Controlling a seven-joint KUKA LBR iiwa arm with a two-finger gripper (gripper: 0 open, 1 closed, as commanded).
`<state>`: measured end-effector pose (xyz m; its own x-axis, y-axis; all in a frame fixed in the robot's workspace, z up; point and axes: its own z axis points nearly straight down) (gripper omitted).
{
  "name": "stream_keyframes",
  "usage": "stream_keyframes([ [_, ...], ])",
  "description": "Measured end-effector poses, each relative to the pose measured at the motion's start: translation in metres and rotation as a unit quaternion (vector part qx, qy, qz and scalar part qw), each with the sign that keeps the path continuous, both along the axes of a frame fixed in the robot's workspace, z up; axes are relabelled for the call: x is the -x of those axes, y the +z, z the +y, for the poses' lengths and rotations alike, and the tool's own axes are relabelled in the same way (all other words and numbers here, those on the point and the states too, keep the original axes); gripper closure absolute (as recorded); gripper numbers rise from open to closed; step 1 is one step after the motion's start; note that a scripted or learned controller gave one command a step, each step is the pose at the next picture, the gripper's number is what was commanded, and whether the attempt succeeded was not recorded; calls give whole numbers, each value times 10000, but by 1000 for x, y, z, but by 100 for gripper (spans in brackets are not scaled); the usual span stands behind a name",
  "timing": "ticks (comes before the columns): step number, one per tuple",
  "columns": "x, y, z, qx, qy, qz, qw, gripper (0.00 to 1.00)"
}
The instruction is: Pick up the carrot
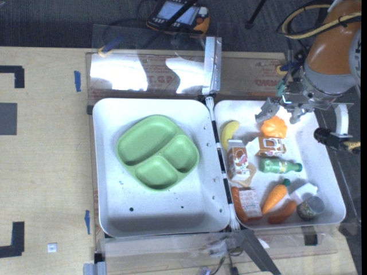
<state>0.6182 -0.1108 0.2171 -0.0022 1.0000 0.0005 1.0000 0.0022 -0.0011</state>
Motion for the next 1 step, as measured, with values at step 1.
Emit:
stream_keyframes([
  [1,-14,-92,-46,74,2605,-120,9654,0],
])
